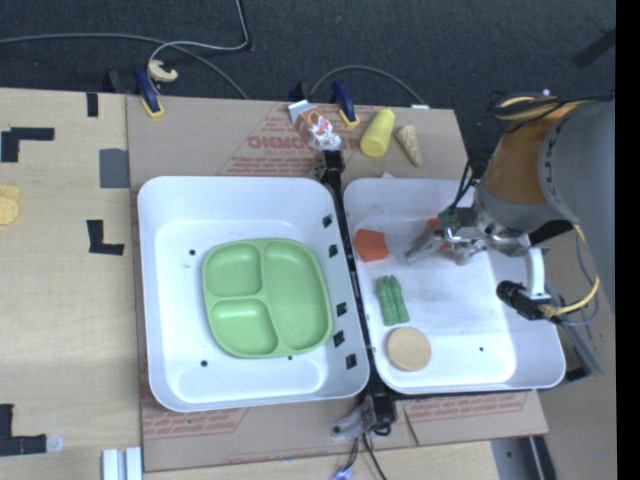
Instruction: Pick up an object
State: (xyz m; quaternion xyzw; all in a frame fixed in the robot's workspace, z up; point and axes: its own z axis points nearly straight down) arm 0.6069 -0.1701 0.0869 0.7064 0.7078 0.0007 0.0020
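Two white bins [160, 268] on bench [60, 298]

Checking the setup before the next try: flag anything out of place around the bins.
A yellow bottle-shaped toy and a tan cone lie on the cardboard behind the right bin, outside both bins. The green divided plate sits slightly askew.

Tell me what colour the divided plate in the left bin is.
Light green. The divided plate shows clearly in the camera view, lying in the left bin.
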